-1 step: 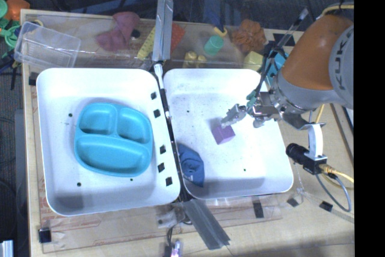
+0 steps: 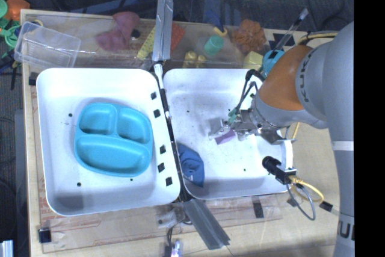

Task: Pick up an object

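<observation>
Two white bins sit side by side on the desk [image 2: 108,221], with loose toys behind them. Over the right bin [image 2: 198,90] the hand [image 2: 231,127] is low, and a small purple object [image 2: 225,137] lies directly under its tips, touching or nearly so. Whether the hand is clenched or released, I cannot tell. I judge the pick is not finished: the object seems to rest on the bin floor, so the lift is left. It looks flat, small and light. A dark blue cloth [image 2: 191,167] lies near the hand, toward the front corner. Farther away, in the left bin [image 2: 57,84], is a blue tray [image 2: 113,139].
</observation>
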{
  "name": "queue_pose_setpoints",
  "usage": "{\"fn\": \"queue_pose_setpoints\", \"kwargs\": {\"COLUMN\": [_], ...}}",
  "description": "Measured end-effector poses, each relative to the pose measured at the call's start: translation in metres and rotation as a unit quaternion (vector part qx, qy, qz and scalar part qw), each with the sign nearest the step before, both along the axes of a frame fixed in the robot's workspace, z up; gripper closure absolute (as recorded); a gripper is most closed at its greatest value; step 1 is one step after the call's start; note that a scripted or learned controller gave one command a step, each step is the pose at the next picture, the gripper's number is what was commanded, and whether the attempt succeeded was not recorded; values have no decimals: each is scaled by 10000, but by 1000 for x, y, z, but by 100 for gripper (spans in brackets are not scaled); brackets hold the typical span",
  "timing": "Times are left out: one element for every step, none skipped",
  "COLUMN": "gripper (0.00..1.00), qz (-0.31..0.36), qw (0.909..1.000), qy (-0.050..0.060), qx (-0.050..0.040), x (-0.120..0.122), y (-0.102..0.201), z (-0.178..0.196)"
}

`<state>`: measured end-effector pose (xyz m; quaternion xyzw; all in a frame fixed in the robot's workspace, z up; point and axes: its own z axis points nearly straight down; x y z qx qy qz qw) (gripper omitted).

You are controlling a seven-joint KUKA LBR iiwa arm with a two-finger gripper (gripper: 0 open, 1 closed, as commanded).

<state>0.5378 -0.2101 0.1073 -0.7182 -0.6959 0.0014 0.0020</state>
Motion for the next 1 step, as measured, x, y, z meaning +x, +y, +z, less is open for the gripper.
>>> {"fn": "queue_pose_setpoints", "kwargs": {"gripper": [0], "qz": [151], "qw": [9999], "qy": [-21], "qx": [-5], "x": [18], "y": [6], "z": [-15]}}
